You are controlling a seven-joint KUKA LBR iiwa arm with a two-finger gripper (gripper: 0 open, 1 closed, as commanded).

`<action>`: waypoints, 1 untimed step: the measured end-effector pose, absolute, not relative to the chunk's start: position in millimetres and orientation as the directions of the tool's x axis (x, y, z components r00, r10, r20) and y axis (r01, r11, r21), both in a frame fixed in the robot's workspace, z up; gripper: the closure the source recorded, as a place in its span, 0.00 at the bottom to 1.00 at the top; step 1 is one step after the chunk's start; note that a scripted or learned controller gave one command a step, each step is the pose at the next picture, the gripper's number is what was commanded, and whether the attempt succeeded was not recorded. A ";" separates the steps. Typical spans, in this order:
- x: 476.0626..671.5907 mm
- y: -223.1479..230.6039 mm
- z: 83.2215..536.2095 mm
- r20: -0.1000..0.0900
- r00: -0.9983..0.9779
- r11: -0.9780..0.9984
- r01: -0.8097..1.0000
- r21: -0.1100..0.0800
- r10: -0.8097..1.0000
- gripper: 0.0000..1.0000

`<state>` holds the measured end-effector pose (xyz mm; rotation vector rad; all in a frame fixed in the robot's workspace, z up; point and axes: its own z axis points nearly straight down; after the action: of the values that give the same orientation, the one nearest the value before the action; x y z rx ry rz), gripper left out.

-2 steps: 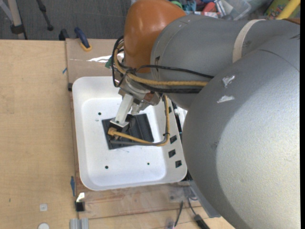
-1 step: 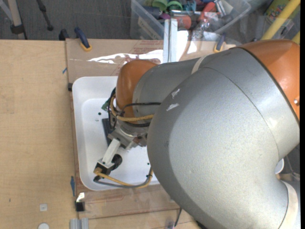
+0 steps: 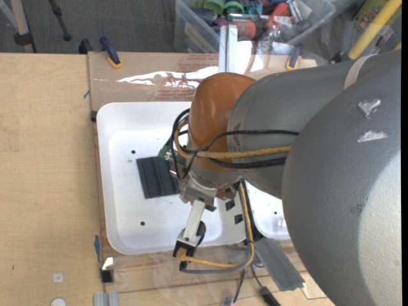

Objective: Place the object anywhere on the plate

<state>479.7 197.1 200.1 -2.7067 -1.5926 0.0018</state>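
Bin: shallow white bin (image 3: 121, 139) under gripper (image 3: 178, 167) holds black ribbed flat rectangular slab (image 3: 155, 177) | slab: just beside gripper, toward view's left | grip: cannot tell, wrist hides it

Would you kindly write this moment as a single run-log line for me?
arm: reaching over left bin | black ribbed slab: flat on bin floor beside the arm | grasp: cannot tell
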 end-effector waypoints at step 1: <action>478.4 224.1 106.7 -0.004 0.687 -0.687 0.726 -0.004 0.726 1.00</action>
<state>478.4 224.1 106.7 -2.8834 -1.2411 0.0086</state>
